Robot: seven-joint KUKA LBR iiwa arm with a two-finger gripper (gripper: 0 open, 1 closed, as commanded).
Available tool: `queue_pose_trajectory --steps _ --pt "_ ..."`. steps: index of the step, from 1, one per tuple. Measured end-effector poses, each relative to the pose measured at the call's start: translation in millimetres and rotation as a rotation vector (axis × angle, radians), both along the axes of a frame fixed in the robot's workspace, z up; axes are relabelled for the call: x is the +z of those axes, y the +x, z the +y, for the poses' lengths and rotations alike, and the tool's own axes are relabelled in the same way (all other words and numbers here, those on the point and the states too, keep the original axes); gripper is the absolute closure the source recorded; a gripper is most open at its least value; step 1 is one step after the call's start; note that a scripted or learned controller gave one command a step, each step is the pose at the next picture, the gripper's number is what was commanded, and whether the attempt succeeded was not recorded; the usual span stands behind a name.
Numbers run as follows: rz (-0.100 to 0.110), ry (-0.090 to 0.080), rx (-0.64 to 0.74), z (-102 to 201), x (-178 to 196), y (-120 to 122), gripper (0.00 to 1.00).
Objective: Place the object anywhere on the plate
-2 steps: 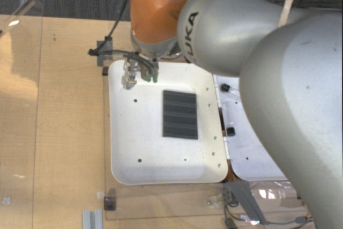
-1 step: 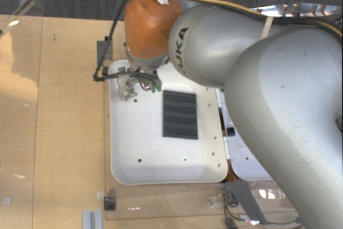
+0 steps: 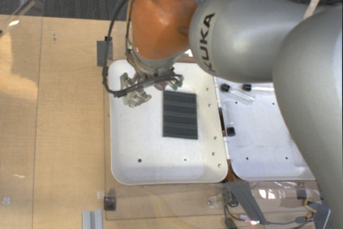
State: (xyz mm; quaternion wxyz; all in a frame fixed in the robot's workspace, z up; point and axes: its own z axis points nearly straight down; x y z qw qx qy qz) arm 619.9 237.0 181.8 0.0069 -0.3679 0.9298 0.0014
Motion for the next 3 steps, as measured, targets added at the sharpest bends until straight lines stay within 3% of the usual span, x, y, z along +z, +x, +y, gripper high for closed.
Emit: queue_pose_trajectory --steps 1,2,3 --pt "0.000 0.000 -0.081 -8 -86 -102 1.00" --pt "0.009 0.005 -0.912 -22 -55 -48 1.00" --pt "0.004 0.004 -0.520 -1 -34 6 1.00"
